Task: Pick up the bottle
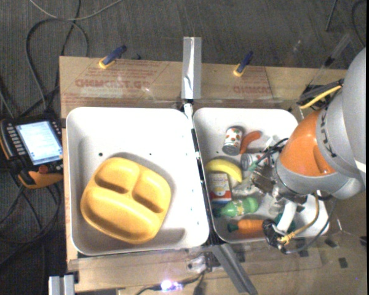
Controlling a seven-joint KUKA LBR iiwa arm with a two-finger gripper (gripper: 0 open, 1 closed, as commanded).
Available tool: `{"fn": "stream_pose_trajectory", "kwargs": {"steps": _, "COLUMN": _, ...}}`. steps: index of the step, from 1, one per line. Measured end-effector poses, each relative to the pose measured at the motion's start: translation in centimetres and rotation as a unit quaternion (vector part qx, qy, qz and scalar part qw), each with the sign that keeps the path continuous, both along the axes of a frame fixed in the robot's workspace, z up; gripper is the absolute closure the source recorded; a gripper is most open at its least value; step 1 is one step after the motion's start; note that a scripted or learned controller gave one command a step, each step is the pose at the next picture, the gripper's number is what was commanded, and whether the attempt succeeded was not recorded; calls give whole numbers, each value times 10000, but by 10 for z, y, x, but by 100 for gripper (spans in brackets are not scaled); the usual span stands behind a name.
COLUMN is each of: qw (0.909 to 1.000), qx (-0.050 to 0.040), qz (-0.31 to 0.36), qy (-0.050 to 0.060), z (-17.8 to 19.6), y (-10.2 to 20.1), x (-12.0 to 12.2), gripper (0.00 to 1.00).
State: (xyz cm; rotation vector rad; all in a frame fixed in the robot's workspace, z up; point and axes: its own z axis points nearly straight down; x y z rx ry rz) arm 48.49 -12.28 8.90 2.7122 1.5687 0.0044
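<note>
The arm (pixel 313 155) hangs over the right bin (pixel 204 158); the bottle (pixel 220 186) lies at its nine o'clock

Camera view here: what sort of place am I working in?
Probably a robotics lab bench, not a home. Two shallow white plastic bins sit side by side on clamped cardboard, a handheld teach pendant with a lit screen lies at the left, and loose cables run over grey carpet.
</note>
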Motion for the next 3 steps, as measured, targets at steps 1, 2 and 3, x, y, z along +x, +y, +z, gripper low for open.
{"fn": "stream_pose_trajectory", "kwargs": {"steps": 1, "qw": 10000, "qx": 15, "qz": -2, "qy": 0, "z": 9, "y": 1, "x": 0, "gripper": 100}}
{"fn": "stream_pose_trajectory", "kwargs": {"steps": 2, "qw": 9999, "qx": 17, "qz": -114, "qy": 60, "z": 94, "y": 44, "x": 26, "gripper": 100}}
{"fn": "stream_pose_trajectory", "kwargs": {"steps": 3, "qw": 9676, "qx": 26, "qz": 2525, "qy": 65, "z": 93, "y": 91, "x": 21, "gripper": 100}}
